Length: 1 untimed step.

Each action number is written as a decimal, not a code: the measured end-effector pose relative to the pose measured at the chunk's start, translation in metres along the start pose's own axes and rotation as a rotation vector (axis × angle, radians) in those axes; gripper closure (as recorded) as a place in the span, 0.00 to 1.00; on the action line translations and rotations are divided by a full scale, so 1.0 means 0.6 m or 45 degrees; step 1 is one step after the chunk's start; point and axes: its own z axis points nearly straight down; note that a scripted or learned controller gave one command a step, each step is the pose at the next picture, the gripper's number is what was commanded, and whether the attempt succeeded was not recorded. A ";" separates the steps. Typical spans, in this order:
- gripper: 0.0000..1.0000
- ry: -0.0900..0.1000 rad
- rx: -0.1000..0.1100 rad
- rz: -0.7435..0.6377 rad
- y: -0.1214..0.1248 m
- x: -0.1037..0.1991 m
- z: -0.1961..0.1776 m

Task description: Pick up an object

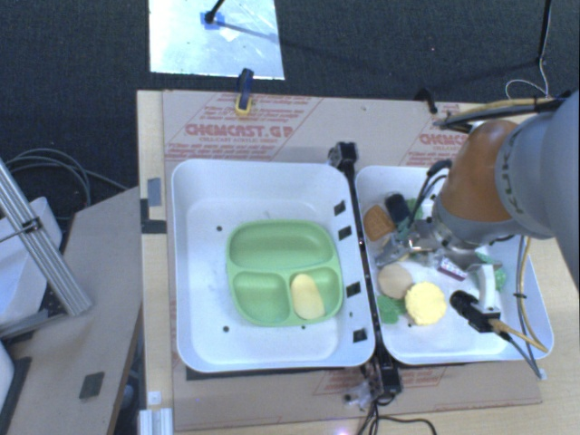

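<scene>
Jaws of the gripper (419,241) hang low in the right bin (535,320); whether they are open or shut cannot be told. Left of that bin sits the left bin (208,333), holding a green tray (272,252) with a yellow thing (307,295). In the right bin lie a yellow ball (425,304), a tan ball (394,281) and a brown cookie (377,221).

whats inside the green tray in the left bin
One pale yellow, egg-shaped item lies in the lower right compartment of the green tray. The large top compartment and the lower left one show bare green. Whatever is beneath the tray is covered by it.
</scene>
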 end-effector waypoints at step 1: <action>1.00 -0.003 -0.008 0.003 0.004 -0.004 -0.019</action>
